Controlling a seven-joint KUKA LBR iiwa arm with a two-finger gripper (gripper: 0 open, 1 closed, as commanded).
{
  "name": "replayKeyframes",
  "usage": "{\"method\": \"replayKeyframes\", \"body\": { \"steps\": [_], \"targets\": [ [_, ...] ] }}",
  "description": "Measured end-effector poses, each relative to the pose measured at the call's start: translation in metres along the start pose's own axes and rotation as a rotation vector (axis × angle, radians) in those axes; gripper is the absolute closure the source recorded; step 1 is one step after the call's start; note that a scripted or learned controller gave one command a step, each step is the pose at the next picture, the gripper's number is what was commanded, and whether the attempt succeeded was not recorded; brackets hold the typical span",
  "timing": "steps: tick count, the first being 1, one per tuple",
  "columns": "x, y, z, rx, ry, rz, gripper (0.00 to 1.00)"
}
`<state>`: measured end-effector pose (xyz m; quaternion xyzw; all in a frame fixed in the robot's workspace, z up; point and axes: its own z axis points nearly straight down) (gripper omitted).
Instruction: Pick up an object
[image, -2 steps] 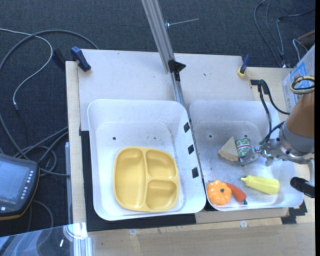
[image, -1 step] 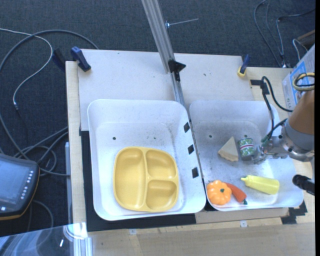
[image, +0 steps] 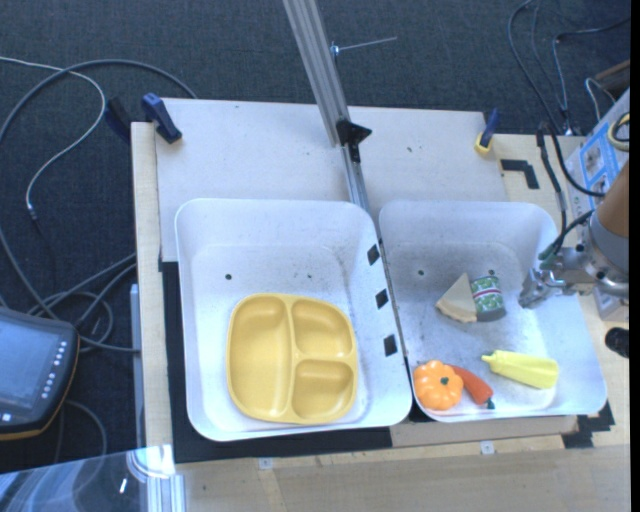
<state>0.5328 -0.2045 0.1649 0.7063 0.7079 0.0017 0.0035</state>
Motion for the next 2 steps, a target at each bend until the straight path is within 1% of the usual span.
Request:
{"method": "replayKeyframes", "body": {
  "steps": [1, 2],
  "targets": [
    [-0.008, 0.003, -0.047, 0.000, 0.000, 0.001, 1.00],
    [-0.008, 0.004, -0.076, 0.002, 0.000, 0.000, 1.00]
  ]
}}
